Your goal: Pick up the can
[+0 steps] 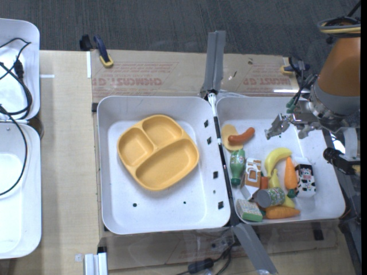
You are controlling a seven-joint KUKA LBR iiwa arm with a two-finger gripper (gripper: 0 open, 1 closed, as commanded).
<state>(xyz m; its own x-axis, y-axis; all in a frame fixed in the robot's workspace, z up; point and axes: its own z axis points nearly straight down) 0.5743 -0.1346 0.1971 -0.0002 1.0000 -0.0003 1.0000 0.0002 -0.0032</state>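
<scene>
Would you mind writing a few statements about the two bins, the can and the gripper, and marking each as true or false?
1. The yellow divided plate lies in the left bin. True.
2. The can stands upright on the yellow divided plate. False: it lies on its side in the right bin, among the toy food.
3. The gripper is above the right bin's upper part, apart from the can. True.
4. The banana is in the left bin. False: it is in the right bin.
5. The green bottle lies close to the wall between the bins. True.
</scene>
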